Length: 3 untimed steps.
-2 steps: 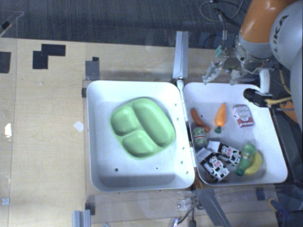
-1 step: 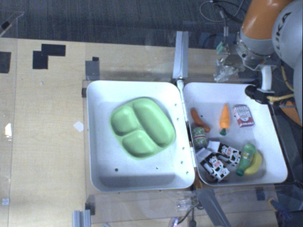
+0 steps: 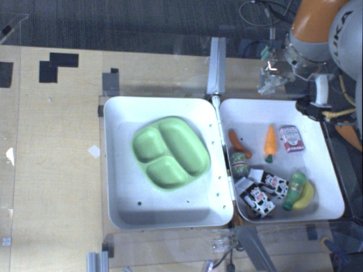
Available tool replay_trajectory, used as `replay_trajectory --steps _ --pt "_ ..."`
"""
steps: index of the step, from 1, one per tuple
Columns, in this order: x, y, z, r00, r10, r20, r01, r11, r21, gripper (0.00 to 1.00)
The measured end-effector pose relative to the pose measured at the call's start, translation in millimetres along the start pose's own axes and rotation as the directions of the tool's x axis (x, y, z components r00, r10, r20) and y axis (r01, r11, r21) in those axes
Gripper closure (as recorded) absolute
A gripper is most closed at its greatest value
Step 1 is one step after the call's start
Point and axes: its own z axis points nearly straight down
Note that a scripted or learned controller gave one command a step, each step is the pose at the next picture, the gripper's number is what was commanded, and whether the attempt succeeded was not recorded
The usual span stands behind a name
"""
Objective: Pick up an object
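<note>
The right bin (image 3: 334, 169) holds several small objects: an orange carrot (image 3: 270, 141), a red and white box (image 3: 291, 138), a red-brown sausage (image 3: 239, 143), a small green can (image 3: 239, 164), two cow-patterned cartons (image 3: 275, 184) (image 3: 257, 200), a green bottle (image 3: 295, 188) and a yellow banana (image 3: 307, 196). My gripper (image 3: 272, 78) hangs above the bench just beyond the right bin's far edge, apart from all of them. Nothing shows in its grasp.
The left bin (image 3: 122, 203) holds a green divided plate (image 3: 170, 151). A metal post (image 3: 216, 67) rises at the far end of the wall between the bins. Cables (image 3: 264, 10) loop behind the arm's orange band (image 3: 317, 10).
</note>
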Motion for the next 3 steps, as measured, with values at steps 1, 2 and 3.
replay_trajectory --steps 1,2,3 --pt "0.9 1.8 -12.3 1.000 -0.007 0.002 0.007 1.000 -0.007 1.00" --pt "1.7 3.6 -24.5 1.000 -0.013 0.004 0.013 1.000 -0.014 1.00" --pt "2.4 5.4 -36.8 1.000 -0.019 0.005 0.019 1.000 -0.021 1.00"
